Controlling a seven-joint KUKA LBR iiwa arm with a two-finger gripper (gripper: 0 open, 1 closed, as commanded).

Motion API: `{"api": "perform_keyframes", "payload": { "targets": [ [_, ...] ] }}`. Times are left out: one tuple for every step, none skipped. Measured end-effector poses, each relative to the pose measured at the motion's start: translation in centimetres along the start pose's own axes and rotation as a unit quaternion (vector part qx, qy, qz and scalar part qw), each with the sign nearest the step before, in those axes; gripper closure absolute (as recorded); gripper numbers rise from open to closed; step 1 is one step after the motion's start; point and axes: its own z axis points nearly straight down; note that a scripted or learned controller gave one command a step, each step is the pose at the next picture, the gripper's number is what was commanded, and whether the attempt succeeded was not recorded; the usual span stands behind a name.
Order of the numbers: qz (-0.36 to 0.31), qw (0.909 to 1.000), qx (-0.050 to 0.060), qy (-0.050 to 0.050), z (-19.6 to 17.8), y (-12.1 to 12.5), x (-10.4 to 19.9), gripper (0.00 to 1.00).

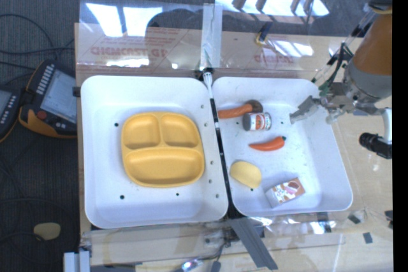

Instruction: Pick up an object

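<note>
From where I stood, everything grabbable sat in the right-hand shallow white plastic bin [331, 156], probably so the arm coming in from the 3 o'clock side had a short reach. The left white bin [102, 137] just had a yellow three-compartment plastic plate [162, 150] lying flat in the middle.

In the right bin: a small can with a red and white label [257, 121] lay on its side near the middle, touching or almost touching an orange carrot-shaped toy with a brown end [239, 110] at its 10 o'clock. A red-orange chili-shaped toy [268, 144] sat just at the can's 5 o'clock. A pale yellow lemon-like lump [245, 174] was near the bin's 7 o'clock, and a small grey box with a red-brown picture [285, 192] at 6 o'clock, close to the front wall.

The grey two-finger gripper [305, 110] hung over the bin's 2 o'clock corner, holding nothing; whether its fingers were apart or together, I couldn't tell.

The chili looked the easiest pick, with open floor around it. The box would be cramped against the rim.
</note>
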Motion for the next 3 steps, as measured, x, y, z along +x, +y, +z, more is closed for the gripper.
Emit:
{"api": "perform_keyframes", "payload": {
  "targets": [
    [0.149,0.9889,-0.003,-0.001,10.6,-0.4,6.2,0.00],
    [0.353,0.9355,-0.006,0.001,10.5,-5.6,7.7,0.00],
    [0.353,0.9356,-0.005,0.001,9.6,-5.6,7.7,1.00]
  ]
}}
